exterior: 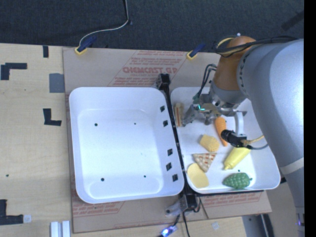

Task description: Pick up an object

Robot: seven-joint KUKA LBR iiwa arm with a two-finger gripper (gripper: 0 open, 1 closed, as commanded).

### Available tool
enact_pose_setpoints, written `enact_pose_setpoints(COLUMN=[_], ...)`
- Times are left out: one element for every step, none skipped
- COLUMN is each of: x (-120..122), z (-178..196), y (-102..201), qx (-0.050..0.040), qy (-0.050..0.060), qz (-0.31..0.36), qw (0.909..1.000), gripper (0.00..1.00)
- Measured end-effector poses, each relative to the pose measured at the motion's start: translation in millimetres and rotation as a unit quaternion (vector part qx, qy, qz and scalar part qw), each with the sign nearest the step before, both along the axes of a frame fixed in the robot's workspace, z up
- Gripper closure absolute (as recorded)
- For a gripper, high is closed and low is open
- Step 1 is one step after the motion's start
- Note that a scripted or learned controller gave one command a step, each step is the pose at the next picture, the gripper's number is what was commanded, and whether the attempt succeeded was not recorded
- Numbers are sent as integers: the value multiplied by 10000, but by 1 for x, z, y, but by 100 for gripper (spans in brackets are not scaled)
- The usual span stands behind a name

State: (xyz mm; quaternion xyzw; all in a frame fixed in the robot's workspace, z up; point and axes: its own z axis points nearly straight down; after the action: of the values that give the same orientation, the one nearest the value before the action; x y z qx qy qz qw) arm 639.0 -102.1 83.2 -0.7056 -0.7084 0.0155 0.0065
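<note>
My gripper (199, 116) hangs low over the back left part of the right bin (264, 168), open, with bare bin floor between its fingers. A tan stick-shaped piece (178, 114) lies just left of it by the divider. An orange carrot (220, 129) lies just right of it, partly under the wrist. Closer to the front lie a yellow cheese chunk (209, 142), a pizza slice (204, 159), a yellow corn cob (236, 156), a pale yellow disc (198, 176) and a green broccoli (237, 180).
The left bin (79, 132) stands beside the right one, with a black divider strip (169, 132) between them. The grey arm (276, 93) covers the right bin's back right corner. A cable (106, 31) runs behind the bins.
</note>
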Motion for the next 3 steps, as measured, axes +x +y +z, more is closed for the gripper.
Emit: enact_pose_setpoints(x=[-38,-112,-110], z=[3,2,2], y=[-1,-45,-27], qx=[12,54,58], qy=[-176,-146,-161], qz=[-50,-45,-16], qw=[9998,9999,9999], gripper=[0,0,0])
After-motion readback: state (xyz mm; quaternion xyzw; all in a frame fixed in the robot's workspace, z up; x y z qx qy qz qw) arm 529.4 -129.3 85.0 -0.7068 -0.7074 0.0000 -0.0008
